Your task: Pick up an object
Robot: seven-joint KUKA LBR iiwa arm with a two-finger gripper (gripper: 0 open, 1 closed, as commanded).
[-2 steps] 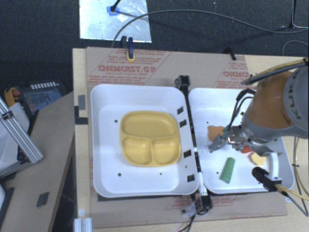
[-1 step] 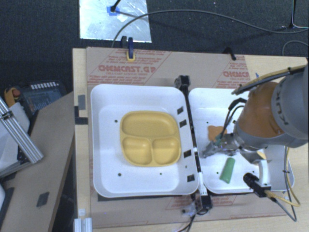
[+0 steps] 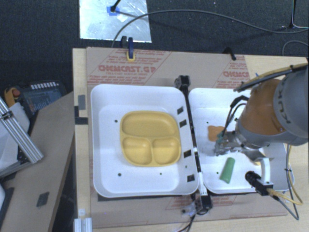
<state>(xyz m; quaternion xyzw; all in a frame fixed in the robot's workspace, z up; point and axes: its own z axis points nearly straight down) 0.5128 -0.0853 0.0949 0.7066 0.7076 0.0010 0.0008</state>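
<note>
Green cylinder (image 3: 227, 169) lies in the right bin (image 3: 203, 105) near its front edge, orange piece (image 3: 215, 131) behind it. My end effector (image 3: 223, 144) hovers between them; grip state: cannot tell. Nothing visibly lifted, so I judge the pick not yet done. Yellow tray (image 3: 148, 137) sits in left bin (image 3: 104, 129).
</note>
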